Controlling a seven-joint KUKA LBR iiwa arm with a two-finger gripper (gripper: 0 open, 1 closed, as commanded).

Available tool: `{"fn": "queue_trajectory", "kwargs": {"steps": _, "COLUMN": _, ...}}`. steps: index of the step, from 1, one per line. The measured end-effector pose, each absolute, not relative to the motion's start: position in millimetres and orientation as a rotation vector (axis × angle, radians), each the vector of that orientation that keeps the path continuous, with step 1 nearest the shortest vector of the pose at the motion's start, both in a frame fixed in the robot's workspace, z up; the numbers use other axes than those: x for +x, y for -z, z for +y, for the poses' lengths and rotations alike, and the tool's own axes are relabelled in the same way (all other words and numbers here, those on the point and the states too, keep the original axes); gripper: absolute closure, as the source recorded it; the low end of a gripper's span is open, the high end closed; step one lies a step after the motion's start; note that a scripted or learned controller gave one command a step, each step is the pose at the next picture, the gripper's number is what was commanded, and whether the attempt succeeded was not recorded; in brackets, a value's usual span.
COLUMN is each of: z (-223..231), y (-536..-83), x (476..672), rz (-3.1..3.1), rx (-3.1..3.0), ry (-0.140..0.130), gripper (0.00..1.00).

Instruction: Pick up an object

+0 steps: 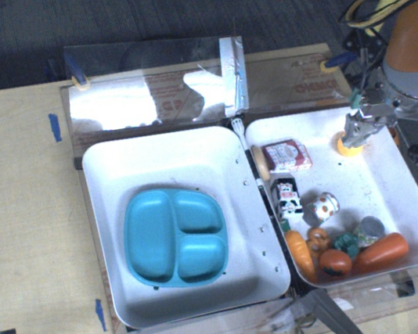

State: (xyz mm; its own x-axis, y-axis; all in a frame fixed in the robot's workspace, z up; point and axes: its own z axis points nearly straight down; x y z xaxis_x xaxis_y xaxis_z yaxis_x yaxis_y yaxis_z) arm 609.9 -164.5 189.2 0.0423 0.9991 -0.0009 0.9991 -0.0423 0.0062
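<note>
My gripper (358, 126) hangs over the far right part of the right bin (390, 179), directly above a small yellow object (346, 146) that it partly covers. I cannot make out whether it touches that object. Farther left in the same bin lie a red and white packet (285, 156), a black and white cow-patterned piece (286, 197) and a spotted ball (324, 206). Along the near edge sit an orange carrot (299, 254), a red tomato (334, 262), a teal item (348, 242), a grey disc (371, 227) and a long red vegetable (382, 250).
The left bin (116, 178) holds a blue divided plate (177, 235). A clear plastic sheet (157, 91) stands behind the bins. Yellow cables (372, 4) and the arm's orange band (414, 41) are at the far right. The tan bench (26, 256) stretches to the left.
</note>
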Motion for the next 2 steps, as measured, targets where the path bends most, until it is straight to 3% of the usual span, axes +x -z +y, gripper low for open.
{"fn": "queue_trajectory", "kwargs": {"steps": 1, "z": -123.2, "y": -187.3, "x": 639.5, "rz": 2.324, "rx": 2.110, "ry": -0.002, "gripper": 1.00}}
{"fn": "queue_trajectory", "kwargs": {"steps": 2, "z": -54.2, "y": -183.3, "x": 567.2, "rz": 2.292, "rx": 2.154, "ry": 0.001, "gripper": 1.00}}
